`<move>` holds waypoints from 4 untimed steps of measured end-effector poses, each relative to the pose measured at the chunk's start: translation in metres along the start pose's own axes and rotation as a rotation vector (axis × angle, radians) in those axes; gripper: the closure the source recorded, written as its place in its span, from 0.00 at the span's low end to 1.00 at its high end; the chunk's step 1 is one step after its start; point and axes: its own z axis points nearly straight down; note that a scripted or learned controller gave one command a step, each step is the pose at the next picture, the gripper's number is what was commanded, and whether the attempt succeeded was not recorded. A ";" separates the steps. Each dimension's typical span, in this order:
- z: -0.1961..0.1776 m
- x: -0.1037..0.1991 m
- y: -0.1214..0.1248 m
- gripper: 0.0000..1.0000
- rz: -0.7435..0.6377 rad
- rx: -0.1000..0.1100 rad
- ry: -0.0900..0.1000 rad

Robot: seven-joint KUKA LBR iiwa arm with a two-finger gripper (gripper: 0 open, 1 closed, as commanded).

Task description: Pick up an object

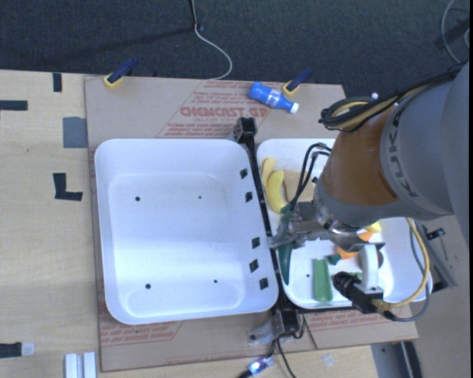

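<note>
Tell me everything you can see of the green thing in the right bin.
The green thing is a short, flat-looking bar, dull green, likely plastic. It lies on the floor of the right bin, near the front edge, its long axis running roughly front to back, slightly tilted. The arm's hand hangs just above its far end; contact cannot be judged. A black part of the arm sits close to its right.

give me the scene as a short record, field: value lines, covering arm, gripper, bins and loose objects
arm: grey KUKA arm with orange band, over the right shallow white bin
gripper: two-finger gripper low near that bin's left wall; finger state unclear
left shallow white bin: bare floor visible
right bin contents: yellow banana-shaped object, green stick-shaped object, small orange piece
outside bins: blue bottle with white cap on the cardboard sheet
</note>
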 end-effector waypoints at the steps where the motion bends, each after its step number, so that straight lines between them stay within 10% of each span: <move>1: -0.111 0.024 0.002 1.00 0.004 -0.011 -0.001; 2: -0.058 -0.012 -0.001 1.00 0.014 0.005 -0.005; 4: 0.003 0.069 0.026 1.00 0.003 0.002 -0.002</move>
